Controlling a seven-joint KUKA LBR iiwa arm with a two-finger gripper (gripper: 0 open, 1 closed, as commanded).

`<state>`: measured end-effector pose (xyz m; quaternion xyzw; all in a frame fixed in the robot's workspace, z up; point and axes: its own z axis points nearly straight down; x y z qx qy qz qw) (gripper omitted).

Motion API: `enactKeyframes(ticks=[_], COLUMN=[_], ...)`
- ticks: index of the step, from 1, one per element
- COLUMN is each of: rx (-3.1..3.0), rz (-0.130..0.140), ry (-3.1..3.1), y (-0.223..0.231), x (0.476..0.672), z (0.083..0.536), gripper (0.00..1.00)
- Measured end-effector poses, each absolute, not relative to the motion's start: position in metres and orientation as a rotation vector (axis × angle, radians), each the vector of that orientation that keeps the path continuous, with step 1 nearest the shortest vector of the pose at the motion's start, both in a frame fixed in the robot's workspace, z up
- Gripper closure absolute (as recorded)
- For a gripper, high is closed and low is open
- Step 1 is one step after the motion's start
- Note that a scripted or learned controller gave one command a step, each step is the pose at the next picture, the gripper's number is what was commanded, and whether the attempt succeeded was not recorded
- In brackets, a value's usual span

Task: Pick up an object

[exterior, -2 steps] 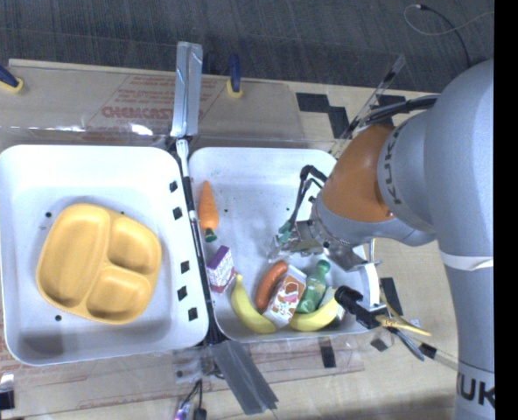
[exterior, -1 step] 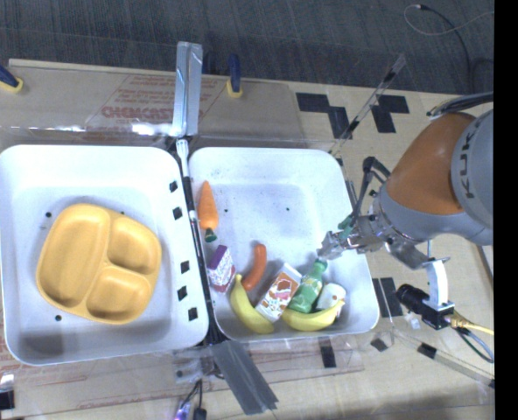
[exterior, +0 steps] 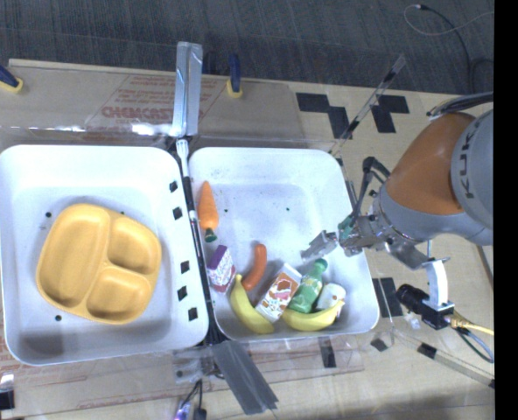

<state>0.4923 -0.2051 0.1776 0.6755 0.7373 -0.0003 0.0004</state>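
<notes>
Lying in the right bin [exterior: 268, 164], the pickable things crowd its near corner: a green bottle [exterior: 308, 289] leans between a small carton [exterior: 279, 293] and a white cup [exterior: 332, 294], with one banana [exterior: 244, 310] to the carton's left and another banana [exterior: 313, 318] under the bottle's base. A red sausage-like piece [exterior: 255, 265], a small dark packet [exterior: 220, 268] and a carrot [exterior: 207, 206] lie farther left, along the divider.

The gripper [exterior: 327, 241] hovers just above and slightly behind the green bottle's cap, close to the bin's right wall. Whether the claw is released or clenched I cannot tell; nothing is seen between its tips.

The likely trouble comes from crowding. Because the bottle touches carton and cup, a descending claw may strike a neighbour and shove the pile rather than straddle one item. The bottle's tilt and rounded body could let it slip out sideways. The near wall may also block one side of the claw.

The left bin [exterior: 14, 234] holds a yellow divided plate [exterior: 97, 261], well apart from all this.
</notes>
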Motion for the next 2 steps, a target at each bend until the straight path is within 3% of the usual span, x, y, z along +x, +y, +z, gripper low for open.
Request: enactKeyframes(ticks=[1, 2], rx=[2.006, 2.007], rz=[-0.002, -0.002], ry=[2.419, 2.419], y=[-0.1192, -0.1194], x=[0.496, 0.496], z=[0.0902, 0.0902], gripper=[0.0, 0.0])
